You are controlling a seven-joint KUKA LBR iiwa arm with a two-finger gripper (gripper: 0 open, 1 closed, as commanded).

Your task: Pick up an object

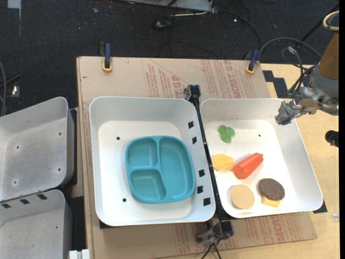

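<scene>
The gripper point(284, 116), finger spread impossible to tell, hangs over the right bin's point(302, 169) far corner, well apart from the orange carrot point(248, 165).

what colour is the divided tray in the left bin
Teal blue; the divided tray shows best in the camera view.

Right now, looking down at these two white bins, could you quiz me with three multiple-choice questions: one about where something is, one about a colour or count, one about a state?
1. Where is the blue tray?
A. Left bin
B. Right bin
C. On the cardboard

2. What colour is the carrot-shaped toy?
A. Purple
B. Orange-red
C. White

3. The blue tray's compartments are:
A. Full of food
B. Covered
C. Bare

Answers: 1 A, it lies in the left bin. 2 B, it is orange-red, beside the yellow piece. 3 C, only blue plastic shows inside.
</scene>
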